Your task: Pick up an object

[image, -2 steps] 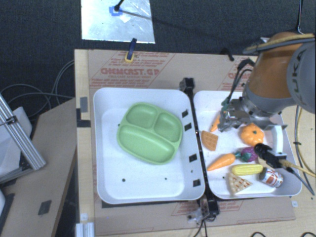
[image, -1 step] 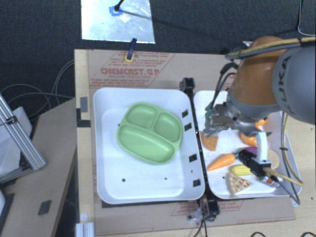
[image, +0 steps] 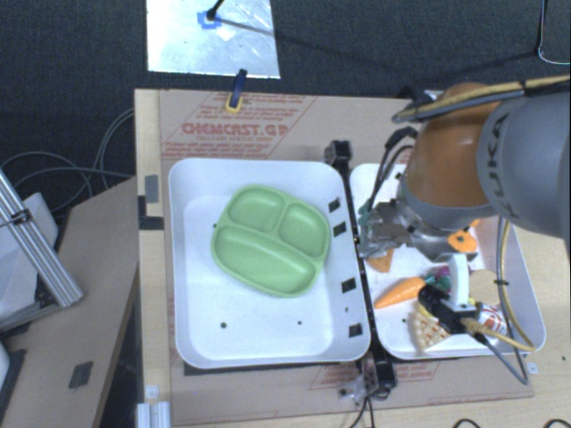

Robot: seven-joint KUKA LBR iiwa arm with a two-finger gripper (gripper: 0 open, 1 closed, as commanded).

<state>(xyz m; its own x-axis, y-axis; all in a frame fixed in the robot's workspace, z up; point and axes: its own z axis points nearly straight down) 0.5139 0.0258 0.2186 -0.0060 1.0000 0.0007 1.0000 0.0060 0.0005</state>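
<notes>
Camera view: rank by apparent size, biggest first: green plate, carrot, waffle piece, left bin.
1. left bin
2. green plate
3. carrot
4. waffle piece: looks close to the carrot and is partly covered by other items, so the last two places are unsure.

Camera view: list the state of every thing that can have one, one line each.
Green divided plate: lying flat in the left bin, right side up.
Toy carrot: lying on its side in the right bin.
Waffle-patterned piece: lying flat near that bin's front edge.
End effector: low over the right bin, near the divider; grip hidden.
</notes>
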